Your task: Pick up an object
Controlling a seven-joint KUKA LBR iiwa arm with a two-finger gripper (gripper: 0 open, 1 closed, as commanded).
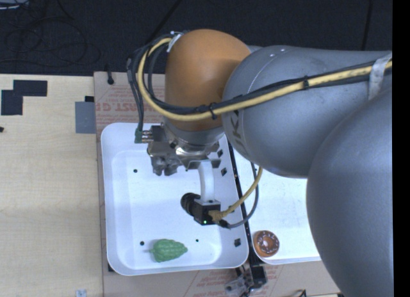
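- The end effector (166,164) hangs over the back half of the left bin (122,225); its state cannot be told.
- A green lumpy object (168,249) lies near that bin's front edge, well apart from it.
- A brown ring (266,243) sits in the right bin (291,225).

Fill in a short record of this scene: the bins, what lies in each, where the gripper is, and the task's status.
bins: two shallow white ones, side by side
left bin (by view): green bumpy object, near the front edge
right bin: round brown object, in the front left corner
gripper: over the left bin's far half, apart from the green bumpy object
status: both objects lie in their bins; nothing picked up yet
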